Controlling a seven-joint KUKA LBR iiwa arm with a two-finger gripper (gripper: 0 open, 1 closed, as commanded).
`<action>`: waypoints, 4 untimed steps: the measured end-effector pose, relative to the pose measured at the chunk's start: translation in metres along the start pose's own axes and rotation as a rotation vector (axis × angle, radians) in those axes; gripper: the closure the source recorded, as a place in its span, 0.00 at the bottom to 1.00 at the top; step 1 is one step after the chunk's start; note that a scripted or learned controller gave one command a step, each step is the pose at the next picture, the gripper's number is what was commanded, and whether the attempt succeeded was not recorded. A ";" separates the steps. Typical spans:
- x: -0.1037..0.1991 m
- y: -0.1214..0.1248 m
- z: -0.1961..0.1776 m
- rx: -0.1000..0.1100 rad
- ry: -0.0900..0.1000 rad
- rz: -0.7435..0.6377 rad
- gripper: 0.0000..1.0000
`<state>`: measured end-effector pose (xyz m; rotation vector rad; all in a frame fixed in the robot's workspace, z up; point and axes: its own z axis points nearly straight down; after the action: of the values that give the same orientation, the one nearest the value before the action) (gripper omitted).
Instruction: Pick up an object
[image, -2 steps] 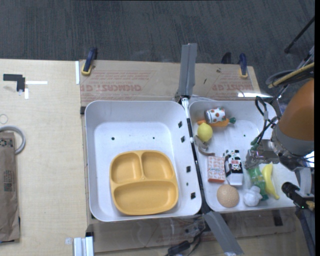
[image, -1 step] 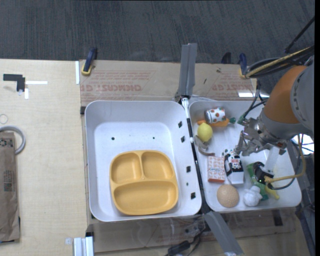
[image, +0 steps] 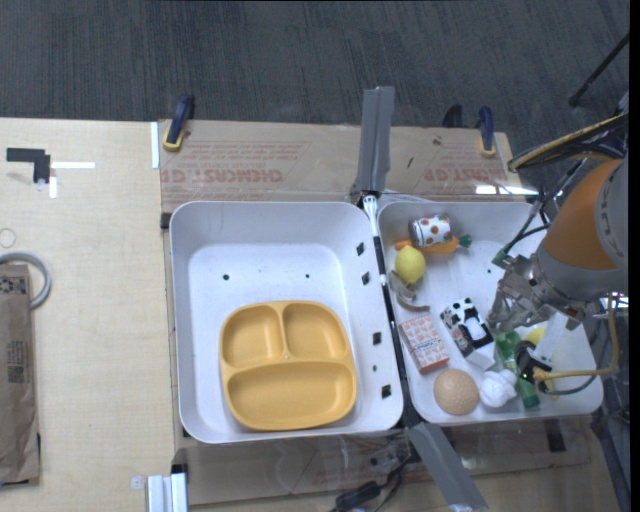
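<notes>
The likeliest pick, as I judge it, is the green object (image: 508, 350) lying in the right bin (image: 432, 206) just under my gripper (image: 512, 318), beside a black-and-white toy (image: 466, 322); I cannot make out what the green thing is. The gripper hangs low over that cluster, and I cannot tell whether it is spread or pressed together. To do this well I would come straight down, centred on one item, since the pieces crowd each other: a crumpled white lump (image: 496, 388) and a smooth tan egg-shaped ball (image: 455, 391) sit just beside it, and a flat pink card box (image: 425, 342) lies near. Further off are a glossy lemon (image: 409, 264) and a small printed cup (image: 431, 231) on its side. The left bin (image: 265, 212) holds a hard yellow divided plate (image: 288, 363), on the table (image: 80, 320).
</notes>
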<state>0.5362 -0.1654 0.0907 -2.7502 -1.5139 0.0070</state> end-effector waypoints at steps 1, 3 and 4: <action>0.002 0.000 0.000 0.000 0.002 -0.002 0.00; 0.059 -0.040 0.000 -0.001 0.001 -0.228 0.00; 0.080 -0.008 -0.001 -0.005 0.000 -0.510 0.00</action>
<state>0.5726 -0.0933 0.0917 -2.2821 -2.1610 0.0021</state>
